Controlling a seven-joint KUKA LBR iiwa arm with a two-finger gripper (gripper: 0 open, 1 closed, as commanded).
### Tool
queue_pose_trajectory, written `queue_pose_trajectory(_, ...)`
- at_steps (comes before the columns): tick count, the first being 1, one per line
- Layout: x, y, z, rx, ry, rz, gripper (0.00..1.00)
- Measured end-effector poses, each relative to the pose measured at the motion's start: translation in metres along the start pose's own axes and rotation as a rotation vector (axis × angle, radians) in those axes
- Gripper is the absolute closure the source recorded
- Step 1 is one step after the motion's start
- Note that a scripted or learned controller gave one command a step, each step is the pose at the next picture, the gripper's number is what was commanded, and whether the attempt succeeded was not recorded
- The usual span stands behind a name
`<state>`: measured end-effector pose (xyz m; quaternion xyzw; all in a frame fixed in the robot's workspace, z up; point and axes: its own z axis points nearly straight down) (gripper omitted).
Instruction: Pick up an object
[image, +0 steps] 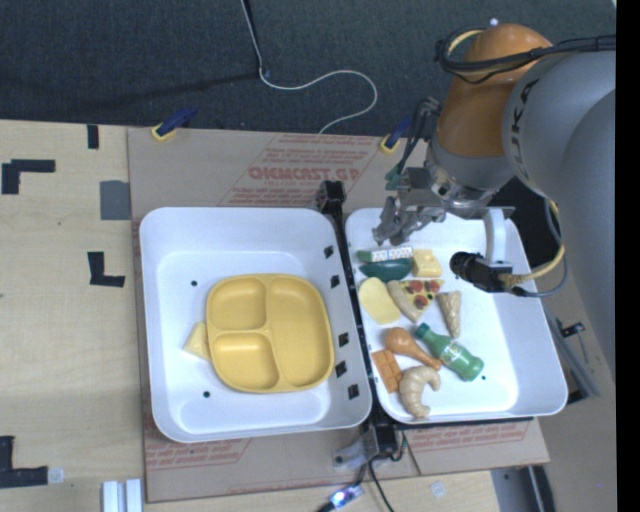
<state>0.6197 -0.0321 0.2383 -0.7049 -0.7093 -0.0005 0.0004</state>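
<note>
At my remote station, I watch the arm (530, 110) reach in from the upper right of the frame, its gripper (398, 232) hanging over the top-left corner of the right bin (500, 395). From this slanted look down I cannot tell how the gripper is set, and I see nothing held in it.

The toy food is heaped along that bin's left side. Nearest the tool, just below it in the frame, lies a dark green piece (386, 268) with its long axis running left to right across the picture. Beside it to the right sits a pale yellow block (426, 264); lower down are a pizza slice (412, 296), a green bottle (452, 353) lying on a slant, and a croissant (417, 387) near the bin's bottom edge.

The left bin (170, 330) carries a yellow divided plate (270, 332).

My read: the green piece is the likeliest pick, a short drop straight down-frame from the gripper, best taken across its narrow width.
</note>
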Motion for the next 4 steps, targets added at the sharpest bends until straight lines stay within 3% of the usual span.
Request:
queue_pose_trajectory(1, 0.056, 0.020, 0.001, 0.000, 0.000, -0.001, 1.00)
queue_pose_trajectory(3, 0.073, 0.040, 0.017, 0.001, -0.003, 0.005, 1.00)
queue_pose_trajectory(4, 0.084, 0.033, 0.004, 0.001, -0.002, 0.005, 1.00)
